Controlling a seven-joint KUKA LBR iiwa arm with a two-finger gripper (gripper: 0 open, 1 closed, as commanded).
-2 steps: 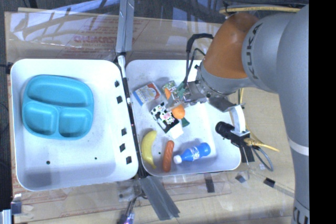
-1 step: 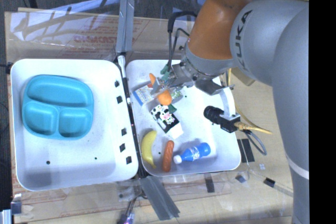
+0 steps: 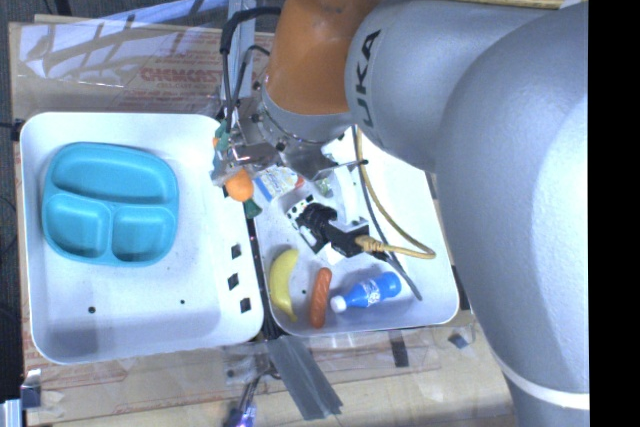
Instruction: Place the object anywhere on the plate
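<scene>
Orange object [image 3: 238,186], small and round, sits right at the gripper [image 3: 236,160], over the wall where the 2 bins meet. I take it to be the thing to place, since it is the 1 item the gripper is on. From my camera I cannot tell whether the gripper is apart, together or clamped on it, because the wrist is in the way, so I will not call it held. The grey arm [image 3: 470,135] reaches in from the right and covers much of the right bin [image 3: 437,300]. Along that bin's near edge lie a banana [image 3: 283,281], a red sausage [image 3: 320,297] and a blue bottle [image 3: 367,293], apart from the gripper. The left bin [image 3: 120,325] has a blue plate [image 3: 108,203] with 3 compartments, bare and flat, toward its far left. Open white floor lies between plate and orange object. I judge the task about halfway: if the object is gripped, the next move is a sweep left and a release above any compartment. The risk is a weak grip dropping it short.
</scene>
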